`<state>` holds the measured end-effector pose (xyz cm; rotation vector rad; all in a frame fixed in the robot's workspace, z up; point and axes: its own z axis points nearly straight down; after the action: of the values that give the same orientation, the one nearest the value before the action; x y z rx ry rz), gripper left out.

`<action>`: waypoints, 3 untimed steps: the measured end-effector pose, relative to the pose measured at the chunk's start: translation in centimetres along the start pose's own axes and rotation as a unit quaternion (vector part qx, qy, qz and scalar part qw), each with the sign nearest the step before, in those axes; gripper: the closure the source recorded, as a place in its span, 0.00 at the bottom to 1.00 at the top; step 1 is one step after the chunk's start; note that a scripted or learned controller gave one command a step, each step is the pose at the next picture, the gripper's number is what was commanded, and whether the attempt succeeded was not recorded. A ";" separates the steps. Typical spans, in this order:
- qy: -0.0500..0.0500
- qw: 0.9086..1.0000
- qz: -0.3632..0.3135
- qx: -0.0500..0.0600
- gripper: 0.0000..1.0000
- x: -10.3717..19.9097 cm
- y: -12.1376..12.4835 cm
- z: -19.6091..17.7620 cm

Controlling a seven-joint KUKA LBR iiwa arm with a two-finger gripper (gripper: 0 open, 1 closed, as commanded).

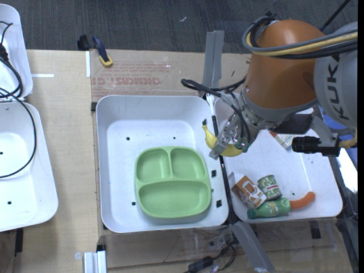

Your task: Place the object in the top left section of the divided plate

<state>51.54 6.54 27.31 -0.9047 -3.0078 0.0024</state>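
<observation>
You see a pale green divided plate (pixel 171 181) in a white bin (pixel 114 152); at its three o'clock, a yellow banana (pixel 219 147), an orange carrot (pixel 302 199) and a green bottle (pixel 269 209).

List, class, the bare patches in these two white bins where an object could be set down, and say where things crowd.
Left white bin: bare floor behind the green divided plate and along its left; all three plate sections are bare. Right white bin: the brown carton, green can, green bottle and orange carrot crowd its front.
</observation>
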 end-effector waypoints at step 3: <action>0.001 0.999 -0.045 0.000 1.00 -2.3 0.5 4.0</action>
<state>53.71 5.70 23.36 -0.7667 -3.0448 0.0023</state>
